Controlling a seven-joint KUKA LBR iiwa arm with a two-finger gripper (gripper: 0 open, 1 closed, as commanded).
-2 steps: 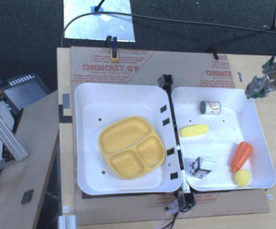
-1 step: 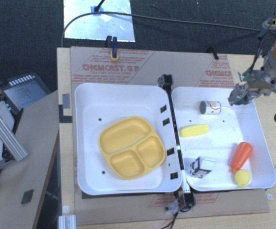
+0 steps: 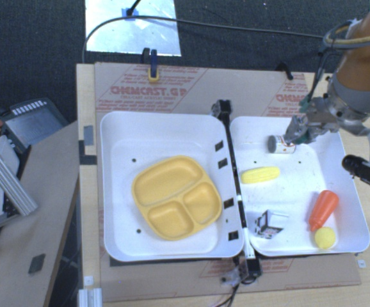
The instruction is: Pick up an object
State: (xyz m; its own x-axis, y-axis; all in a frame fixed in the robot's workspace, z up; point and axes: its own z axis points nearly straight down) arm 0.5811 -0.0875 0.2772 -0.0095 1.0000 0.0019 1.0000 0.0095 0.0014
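Two shallow white bins sit side by side on the worktop. The left bin (image 3: 118, 133) holds a yellow divided plate (image 3: 175, 197) lying flat near its middle. The right bin (image 3: 358, 235) carries the smaller things: a yellow corn cob (image 3: 260, 174) near its left wall, an orange carrot (image 3: 322, 210) toward its right wall with a small yellow ball (image 3: 325, 237) touching the carrot's lower end, and a small grey-and-white boxy piece (image 3: 269, 223) near the front left corner.

The gripper (image 3: 295, 137) hangs low over the back part of the right bin, just beside a small grey cylinder (image 3: 271, 144) that lies close to the back edge. Whether the jaws are open or closed cannot be told from this slant; nothing is plainly seen between them.

The grey cylinder looks the likeliest target, being nearest. It seems light and stiff, probably smooth, so it may roll or squirt sideways if pinched off-centre. A hold across its round body, square to its long axis, would likely serve best. The corn cob and carrot appear to be light plastic toys, rigid and a little slick; each would best be taken across its thick middle, not at the tapering end.
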